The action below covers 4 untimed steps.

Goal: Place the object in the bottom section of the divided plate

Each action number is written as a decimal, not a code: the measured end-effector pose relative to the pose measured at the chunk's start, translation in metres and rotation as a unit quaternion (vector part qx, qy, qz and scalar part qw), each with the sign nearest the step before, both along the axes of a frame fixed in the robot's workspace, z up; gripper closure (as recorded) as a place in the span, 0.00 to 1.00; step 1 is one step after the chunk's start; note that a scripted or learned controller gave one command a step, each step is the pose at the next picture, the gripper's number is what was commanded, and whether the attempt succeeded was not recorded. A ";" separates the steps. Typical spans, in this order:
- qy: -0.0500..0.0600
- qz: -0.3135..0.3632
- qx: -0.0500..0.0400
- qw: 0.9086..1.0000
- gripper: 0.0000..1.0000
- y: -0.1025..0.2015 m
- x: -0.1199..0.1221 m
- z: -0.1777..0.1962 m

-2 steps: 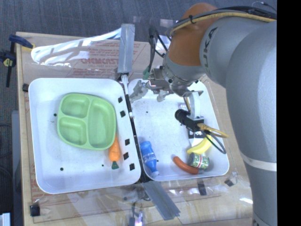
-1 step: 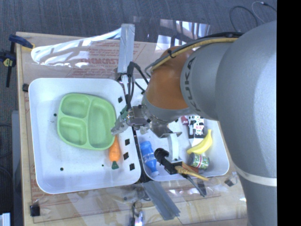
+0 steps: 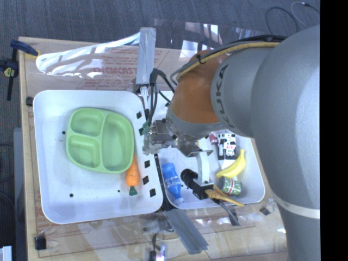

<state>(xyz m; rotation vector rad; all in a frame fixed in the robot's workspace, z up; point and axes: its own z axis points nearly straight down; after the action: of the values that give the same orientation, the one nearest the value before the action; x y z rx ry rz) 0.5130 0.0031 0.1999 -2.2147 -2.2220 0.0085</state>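
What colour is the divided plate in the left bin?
Light green; the divided plate shows in the overhead camera view.

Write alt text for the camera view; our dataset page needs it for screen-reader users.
A grey robot arm reaches in over two white bins. The left bin holds a green divided plate with a toy carrot beside it; the right bin holds a blue bottle, a banana and a can.

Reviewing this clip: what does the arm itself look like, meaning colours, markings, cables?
The arm is bulky, rounded and matte grey, with a glossy orange band above the wrist. Dark raised KUKA lettering runs along the grey shell beside the band. Black and yellow cables loop over the top of it. The pincer end is a cluster of grey metal and black parts.
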 end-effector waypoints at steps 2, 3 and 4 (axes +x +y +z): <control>-0.001 0.160 0.001 0.987 1.00 0.034 -0.037 -0.009; -0.002 0.220 0.001 0.975 1.00 0.109 -0.024 0.001; 0.000 0.135 0.001 0.991 1.00 0.112 -0.037 0.005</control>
<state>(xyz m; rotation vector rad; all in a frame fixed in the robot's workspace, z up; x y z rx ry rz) 0.4763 0.1147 0.2047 -1.8953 -2.5002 0.0067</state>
